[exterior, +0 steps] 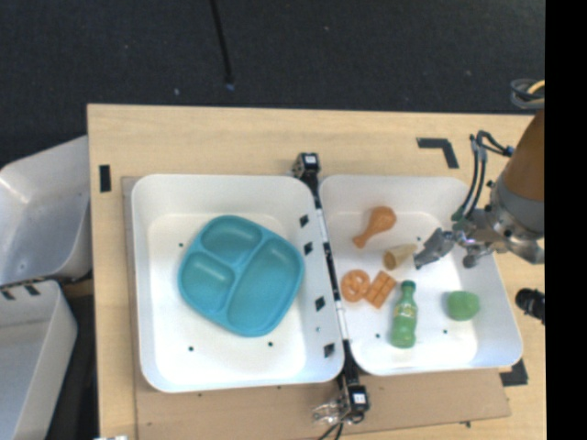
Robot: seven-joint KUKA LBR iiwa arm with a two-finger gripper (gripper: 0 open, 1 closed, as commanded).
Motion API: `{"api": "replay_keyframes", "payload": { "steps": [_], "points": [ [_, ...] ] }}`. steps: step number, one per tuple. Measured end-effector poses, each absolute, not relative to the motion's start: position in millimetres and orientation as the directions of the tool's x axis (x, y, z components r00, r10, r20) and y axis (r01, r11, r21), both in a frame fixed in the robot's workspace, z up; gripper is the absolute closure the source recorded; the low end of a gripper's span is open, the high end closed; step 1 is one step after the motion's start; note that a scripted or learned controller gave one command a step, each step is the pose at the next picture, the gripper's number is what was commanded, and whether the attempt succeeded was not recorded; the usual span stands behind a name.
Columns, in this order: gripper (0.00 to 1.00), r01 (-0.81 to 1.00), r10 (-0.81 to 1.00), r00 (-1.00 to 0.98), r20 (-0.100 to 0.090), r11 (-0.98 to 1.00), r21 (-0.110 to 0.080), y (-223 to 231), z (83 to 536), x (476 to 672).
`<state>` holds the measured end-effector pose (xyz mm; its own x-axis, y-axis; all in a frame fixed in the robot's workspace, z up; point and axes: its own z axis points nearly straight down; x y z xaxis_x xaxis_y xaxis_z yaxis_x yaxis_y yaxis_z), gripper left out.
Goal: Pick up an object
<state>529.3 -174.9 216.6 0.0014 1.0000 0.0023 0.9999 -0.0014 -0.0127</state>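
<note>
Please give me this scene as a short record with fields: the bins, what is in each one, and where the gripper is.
left bin: blue divided plate
right bin: drumstick, cork, pretzel, waffle, green bottle, green lump
gripper: over right bin, just right of cork
held: nothing seen between the fingers
bottle pose: lying, cap toward far side
</note>
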Motion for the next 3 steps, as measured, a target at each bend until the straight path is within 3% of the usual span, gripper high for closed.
{"api": "replay_keyframes", "payload": {
  "steps": [1,3],
  "points": [
    [0.0,1.0,1.0,-0.002,0.0,0.002,0.001,-174.5,224.0,532.2],
    [0.0,1.0,1.0,0.003,-0.001,-0.003,-0.003,-166.9,121.4,534.5]
  ]
}}
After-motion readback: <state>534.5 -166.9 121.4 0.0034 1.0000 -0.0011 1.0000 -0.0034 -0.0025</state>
